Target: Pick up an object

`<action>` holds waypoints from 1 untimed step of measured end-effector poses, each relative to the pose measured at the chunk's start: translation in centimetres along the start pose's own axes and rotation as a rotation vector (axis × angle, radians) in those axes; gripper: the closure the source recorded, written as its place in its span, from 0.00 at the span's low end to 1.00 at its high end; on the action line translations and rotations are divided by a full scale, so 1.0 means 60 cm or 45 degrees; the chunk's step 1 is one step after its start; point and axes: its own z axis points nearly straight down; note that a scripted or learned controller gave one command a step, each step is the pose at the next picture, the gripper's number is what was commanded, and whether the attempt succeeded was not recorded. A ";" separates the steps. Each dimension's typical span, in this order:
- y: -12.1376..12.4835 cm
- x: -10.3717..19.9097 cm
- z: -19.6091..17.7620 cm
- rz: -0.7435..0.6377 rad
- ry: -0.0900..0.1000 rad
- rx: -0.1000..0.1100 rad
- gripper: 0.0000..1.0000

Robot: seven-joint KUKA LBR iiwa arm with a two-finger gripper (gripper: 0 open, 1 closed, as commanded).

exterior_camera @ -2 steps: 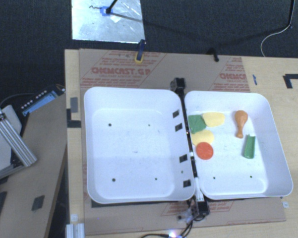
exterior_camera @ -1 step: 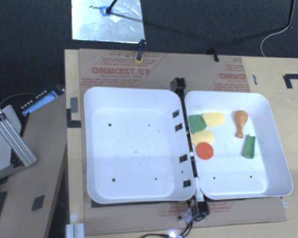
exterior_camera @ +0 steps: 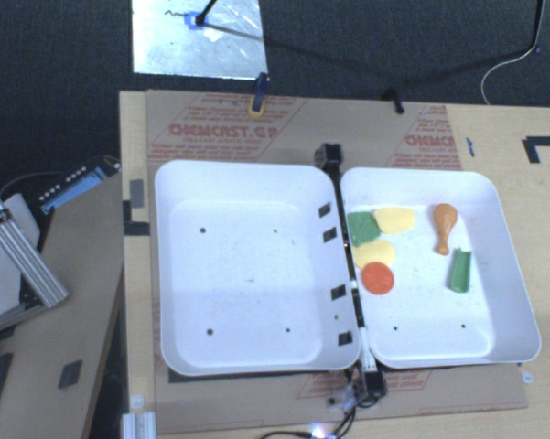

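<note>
Toys crowd right bin's (exterior_camera: 494,245) left edge; perhaps five.

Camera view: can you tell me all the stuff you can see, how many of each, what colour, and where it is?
bins: 2, white, side by side on the bench
toy chicken leg: 1, orange-brown, right bin, upper right of the toys
green stick: 1, green, right bin, just below the chicken leg
yellow pieces: 2, yellow, right bin near its left wall, one above the other
green piece: 1, green, right bin, between the yellow pieces, by the left wall
red disc: 1, red-orange, right bin, below the lower yellow piece
cardboard sheet: 1, brown with red print, under the bins
shiny plate: 1, silver, on the dark floor behind the bench
</note>
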 end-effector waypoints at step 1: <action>-0.061 0.014 -0.004 0.006 0.002 0.001 1.00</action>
